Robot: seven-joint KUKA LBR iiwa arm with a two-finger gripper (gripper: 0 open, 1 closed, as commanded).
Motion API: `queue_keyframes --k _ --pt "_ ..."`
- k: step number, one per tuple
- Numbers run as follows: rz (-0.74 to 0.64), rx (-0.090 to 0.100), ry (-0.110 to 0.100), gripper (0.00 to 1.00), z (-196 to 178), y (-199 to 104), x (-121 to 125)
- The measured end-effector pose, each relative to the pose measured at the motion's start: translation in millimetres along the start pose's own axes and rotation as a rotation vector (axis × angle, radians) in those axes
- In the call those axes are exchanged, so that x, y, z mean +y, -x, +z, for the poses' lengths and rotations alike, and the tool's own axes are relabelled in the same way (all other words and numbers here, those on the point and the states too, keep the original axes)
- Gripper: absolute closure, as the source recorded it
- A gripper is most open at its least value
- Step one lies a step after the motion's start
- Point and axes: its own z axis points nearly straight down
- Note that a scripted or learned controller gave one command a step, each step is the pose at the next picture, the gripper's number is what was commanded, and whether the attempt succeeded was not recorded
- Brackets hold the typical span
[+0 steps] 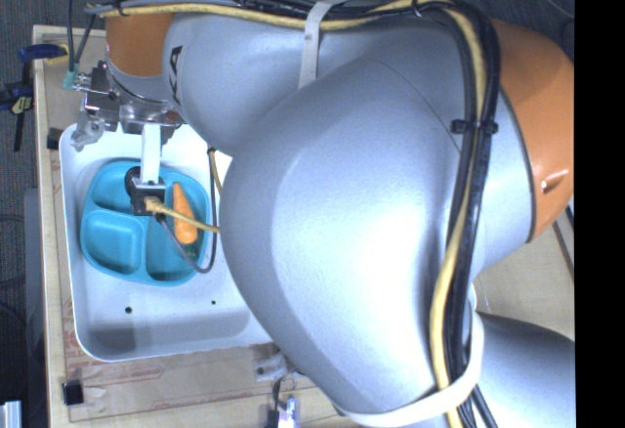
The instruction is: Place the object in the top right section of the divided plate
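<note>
A blue divided plate (112, 242) lies in the left white bin (146, 323). An orange, carrot-like object (185, 223) rests in the plate's right-hand section, close to the top right. My gripper (95, 126) hangs over the bin's far left corner, above and to the left of the plate, apart from the orange object. The bulk of the grey arm hides the whole right side of the scene.
The arm's big grey links and orange band fill the middle and right of the view and cover the second bin. The wooden bench edge (59, 358) runs along the left. The bin floor in front of the plate is bare white.
</note>
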Motion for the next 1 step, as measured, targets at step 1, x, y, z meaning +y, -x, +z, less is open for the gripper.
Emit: queue_keyframes --k 1 --pt "0.248 -0.008 -0.002 0.00 129.3 3.2 14.9"
